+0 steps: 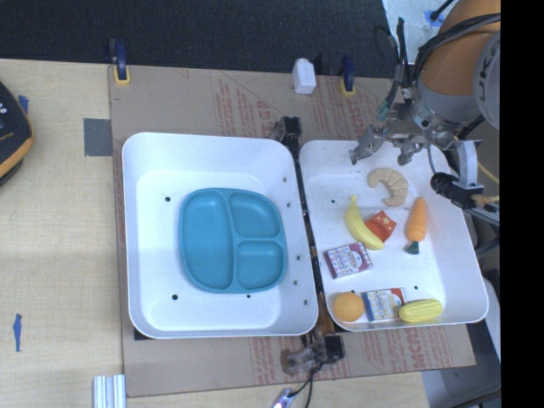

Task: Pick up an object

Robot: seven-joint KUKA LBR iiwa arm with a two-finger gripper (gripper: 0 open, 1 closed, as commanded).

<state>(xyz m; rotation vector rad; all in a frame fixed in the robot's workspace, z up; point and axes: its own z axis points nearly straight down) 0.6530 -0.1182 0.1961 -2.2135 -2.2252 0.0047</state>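
Observation:
The right bin [331, 164] holds a croissant [390, 184], a banana [361, 224], a carrot [415, 222], a small red packet [383, 225], a dark red packet [347, 260], an orange [347, 306], a white and blue carton [382, 304] and a yellow corn cob [421, 310]. My gripper [387, 151] hangs open above the bin's far end, just behind the croissant, with its two fingers spread and nothing between them.
The left bin [144, 164] holds a blue divided plate [233, 239]. A white block [303, 76] and blue clamps [120, 60] sit on the cardboard behind the bins. The grey and orange arm [459, 49] fills the upper right.

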